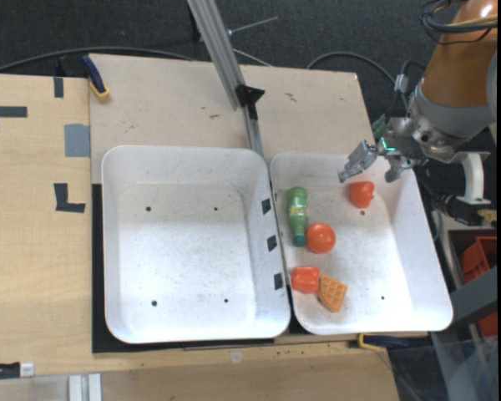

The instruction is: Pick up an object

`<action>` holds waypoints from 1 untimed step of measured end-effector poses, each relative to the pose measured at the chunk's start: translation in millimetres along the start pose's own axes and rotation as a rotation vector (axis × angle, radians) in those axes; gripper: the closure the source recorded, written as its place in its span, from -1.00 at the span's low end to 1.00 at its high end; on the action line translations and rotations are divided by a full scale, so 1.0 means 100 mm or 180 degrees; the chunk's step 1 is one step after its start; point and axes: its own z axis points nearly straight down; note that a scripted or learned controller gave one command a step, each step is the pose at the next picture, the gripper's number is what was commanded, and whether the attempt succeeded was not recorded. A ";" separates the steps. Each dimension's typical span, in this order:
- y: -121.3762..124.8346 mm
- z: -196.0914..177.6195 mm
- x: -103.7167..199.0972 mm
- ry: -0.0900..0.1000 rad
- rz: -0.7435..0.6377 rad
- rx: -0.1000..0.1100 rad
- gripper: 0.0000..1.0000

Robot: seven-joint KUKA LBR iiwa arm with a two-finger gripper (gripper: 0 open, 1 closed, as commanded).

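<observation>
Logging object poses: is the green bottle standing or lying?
Lying. The green bottle rests lengthwise on the right bin floor, beside the tomato.

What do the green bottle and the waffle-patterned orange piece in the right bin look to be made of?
The small green bottle looks like moulded plastic: uniform saturated colour and a slight sheen, probably toy food. The orange waffle-patterned square piece also looks plastic or possibly foam; its grid relief looks moulded, its finish more matte. Both lie in the shallow white right bin.

Even, soft overhead light; shadows faint. The white bins [192, 232] at centre glare slightly. Focus is mildly soft throughout, the dark floor [83, 11] along the top grainy.
</observation>
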 end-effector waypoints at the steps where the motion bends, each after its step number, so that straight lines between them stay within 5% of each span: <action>1: 0.01 -0.03 0.00 -0.0003 -0.0003 -0.0014 -1.00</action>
